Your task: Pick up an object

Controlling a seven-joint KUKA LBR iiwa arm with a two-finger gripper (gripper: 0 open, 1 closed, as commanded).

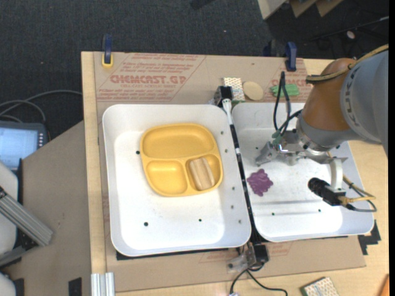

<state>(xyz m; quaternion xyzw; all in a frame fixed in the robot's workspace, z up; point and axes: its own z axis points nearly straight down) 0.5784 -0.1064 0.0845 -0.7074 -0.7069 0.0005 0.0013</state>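
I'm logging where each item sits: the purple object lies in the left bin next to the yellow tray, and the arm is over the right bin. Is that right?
Not quite. In the camera view the purple object lies in the right bin, below the arm. The yellow tray sits by itself in the left bin. The arm is indeed over the right bin.

Two bins side by side on my bench, arm over the right one.

In my left bin point(123, 184) sits a divided plate point(179, 143) holding a bread piece point(200, 172) in its right compartment; in my right bin point(296, 221) a grape bunch point(260, 181) lies left of the gripper point(269, 153).
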